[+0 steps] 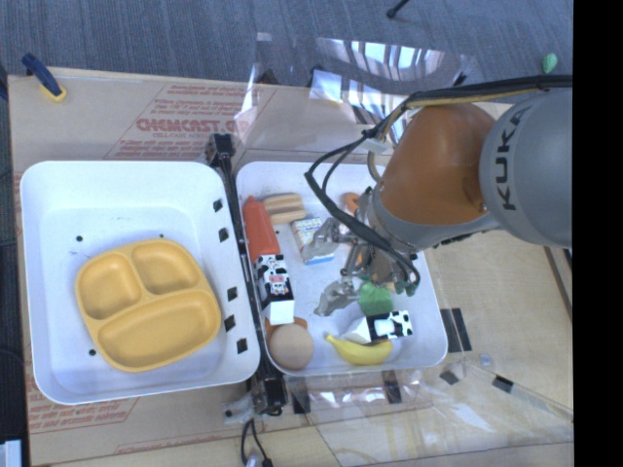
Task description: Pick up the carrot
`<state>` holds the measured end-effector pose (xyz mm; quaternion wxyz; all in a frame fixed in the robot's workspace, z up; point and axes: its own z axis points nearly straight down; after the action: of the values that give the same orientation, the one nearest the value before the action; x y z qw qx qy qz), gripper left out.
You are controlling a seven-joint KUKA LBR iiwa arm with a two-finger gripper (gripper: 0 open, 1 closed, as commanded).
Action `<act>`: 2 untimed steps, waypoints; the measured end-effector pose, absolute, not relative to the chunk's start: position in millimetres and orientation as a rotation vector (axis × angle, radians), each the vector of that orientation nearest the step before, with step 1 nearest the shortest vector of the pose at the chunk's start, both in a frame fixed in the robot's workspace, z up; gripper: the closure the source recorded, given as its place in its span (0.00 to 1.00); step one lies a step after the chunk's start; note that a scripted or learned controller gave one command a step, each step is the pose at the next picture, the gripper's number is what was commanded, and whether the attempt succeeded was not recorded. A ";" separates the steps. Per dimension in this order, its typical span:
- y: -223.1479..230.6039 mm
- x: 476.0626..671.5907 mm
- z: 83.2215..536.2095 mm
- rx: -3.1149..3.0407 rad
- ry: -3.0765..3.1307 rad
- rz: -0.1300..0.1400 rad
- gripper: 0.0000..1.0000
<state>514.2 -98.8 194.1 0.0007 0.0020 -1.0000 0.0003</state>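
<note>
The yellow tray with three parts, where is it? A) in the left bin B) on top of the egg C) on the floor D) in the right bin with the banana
A: the yellow tray lies flat in the left bin, while the banana and egg sit in the right bin.

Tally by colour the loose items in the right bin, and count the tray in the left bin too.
Orange-red: 1, the carrot
Tan: 2, the egg and the bread piece
Yellow: 2, the banana and the divided tray
Green: 1, the green block
Black-and-white: 2, two cow-print blocks
Total: 8, leaving out small pieces part-hidden by the gripper.
</note>
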 end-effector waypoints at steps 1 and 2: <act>-170.1 541.1 143.6 -0.338 -3.123 0.002 0.00; -190.4 584.9 92.2 -0.763 -3.050 0.001 0.00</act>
<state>584.9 -190.4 92.2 -0.0010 -0.2428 -0.9701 0.0005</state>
